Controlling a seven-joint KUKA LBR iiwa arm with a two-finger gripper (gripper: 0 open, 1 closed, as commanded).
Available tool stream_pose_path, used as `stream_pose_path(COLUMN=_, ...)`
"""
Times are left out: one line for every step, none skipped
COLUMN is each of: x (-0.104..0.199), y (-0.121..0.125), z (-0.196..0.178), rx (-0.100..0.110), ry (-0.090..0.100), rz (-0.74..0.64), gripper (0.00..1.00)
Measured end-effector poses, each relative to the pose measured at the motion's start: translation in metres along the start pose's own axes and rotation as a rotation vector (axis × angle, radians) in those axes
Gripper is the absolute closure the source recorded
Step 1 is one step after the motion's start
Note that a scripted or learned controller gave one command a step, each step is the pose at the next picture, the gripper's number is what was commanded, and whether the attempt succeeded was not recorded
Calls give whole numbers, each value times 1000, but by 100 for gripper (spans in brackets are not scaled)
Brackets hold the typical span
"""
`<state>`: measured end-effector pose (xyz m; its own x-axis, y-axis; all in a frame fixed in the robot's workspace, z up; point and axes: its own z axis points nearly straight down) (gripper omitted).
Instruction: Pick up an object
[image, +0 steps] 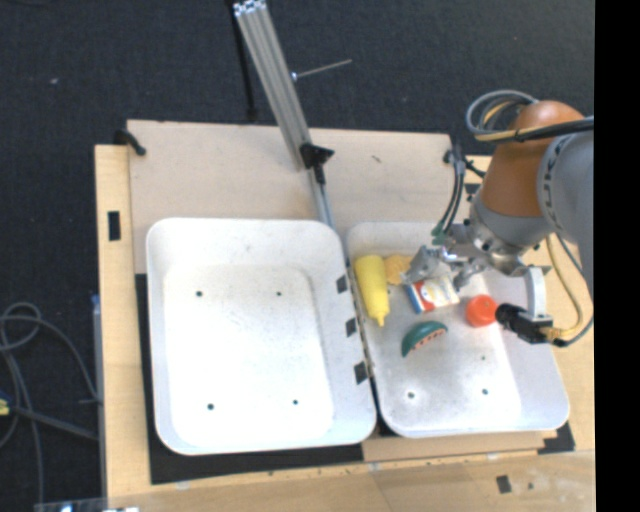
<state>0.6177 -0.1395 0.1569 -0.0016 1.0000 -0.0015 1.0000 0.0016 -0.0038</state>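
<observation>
The right bin (520, 395) holds several small objects. A yellow bottle-shaped item (372, 286) lies along its left wall, with a small yellow piece (398, 266) beside it. A red and white object (433, 295) lies near the middle, an orange round object (481, 311) to its right, and a green and red slice (424, 337) below it. My gripper (443, 266) hangs low over the upper middle of this bin, right above the red and white object and partly covering its top. I see nothing lifted off the bin floor.
The left bin (250, 335) sits beside the right one, with black clips (350, 325) along the shared wall. A slanted metal pole (285, 95) reaches down to the bins' far edge. A black cable plug (520, 322) hangs off the arm at the right.
</observation>
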Motion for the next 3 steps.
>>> stream_pose_path(x=-2, y=1, z=49, rx=-8, ry=-4, rz=5, gripper=0)
stream_pose_path(x=-3, y=3, z=34, rx=-15, ry=-3, rz=11, gripper=100)
stream_pose_path(x=-13, y=4, z=-27, rx=-11, ry=-1, rz=4, gripper=100)
